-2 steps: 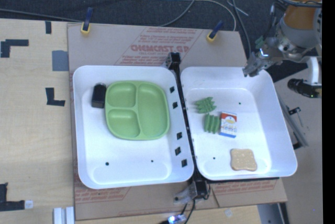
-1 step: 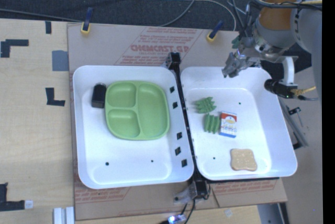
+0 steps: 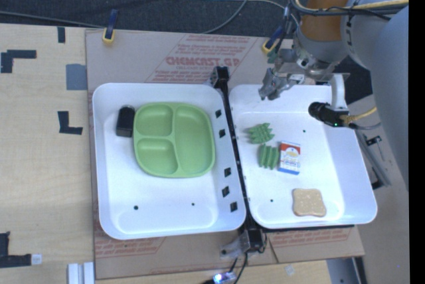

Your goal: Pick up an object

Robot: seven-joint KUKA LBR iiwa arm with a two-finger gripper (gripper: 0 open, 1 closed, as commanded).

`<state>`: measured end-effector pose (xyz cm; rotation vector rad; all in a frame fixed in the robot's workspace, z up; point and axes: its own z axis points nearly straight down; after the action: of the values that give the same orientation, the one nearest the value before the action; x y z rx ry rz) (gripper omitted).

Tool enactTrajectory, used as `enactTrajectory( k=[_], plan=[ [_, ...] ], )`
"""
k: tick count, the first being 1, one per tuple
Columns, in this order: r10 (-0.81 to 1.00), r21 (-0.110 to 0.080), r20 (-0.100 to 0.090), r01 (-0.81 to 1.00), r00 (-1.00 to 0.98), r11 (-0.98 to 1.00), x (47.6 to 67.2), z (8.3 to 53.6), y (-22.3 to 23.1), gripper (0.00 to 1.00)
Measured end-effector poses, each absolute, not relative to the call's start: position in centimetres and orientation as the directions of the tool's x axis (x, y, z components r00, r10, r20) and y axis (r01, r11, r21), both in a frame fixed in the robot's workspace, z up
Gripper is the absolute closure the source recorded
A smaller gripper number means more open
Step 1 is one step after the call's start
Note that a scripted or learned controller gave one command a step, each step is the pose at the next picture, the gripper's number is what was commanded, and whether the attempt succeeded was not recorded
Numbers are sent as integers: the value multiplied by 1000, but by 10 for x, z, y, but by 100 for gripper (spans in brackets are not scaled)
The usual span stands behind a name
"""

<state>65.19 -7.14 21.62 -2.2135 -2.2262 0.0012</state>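
We see the arm (image 3: 372, 10) reaching in from the right, its orange band above the wrist, with the jaws (image 3: 271, 91) hanging over the far left corner of the right bin (image 3: 345, 176). Nothing sits between the fingers; from this slant we cannot tell how far apart the jaws stand. In the right bin we note four things, all apart from the jaws: a ridged green piece (image 3: 260, 133) nearest the jaws, a second green piece (image 3: 268, 156) just below it, a small red, white and blue box (image 3: 289, 158) just beside that second piece, and a tan slice of toast (image 3: 309, 202) near the front edge, well apart from the rest. The left bin (image 3: 113, 196) holds a green divided plate (image 3: 174, 139) with three compartments, and a small black block (image 3: 125, 121) touching or just beside the plate's left rim. Both bins rest on a cardboard sheet (image 3: 192, 57) on the surface.
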Motion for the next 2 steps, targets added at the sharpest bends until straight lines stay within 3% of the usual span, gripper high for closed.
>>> enactTrajectory(
  k=[2],
  plan=[
    [1000, -1, 2, 1000, -7, 7, 649, 234, 32, 100]
  ],
)
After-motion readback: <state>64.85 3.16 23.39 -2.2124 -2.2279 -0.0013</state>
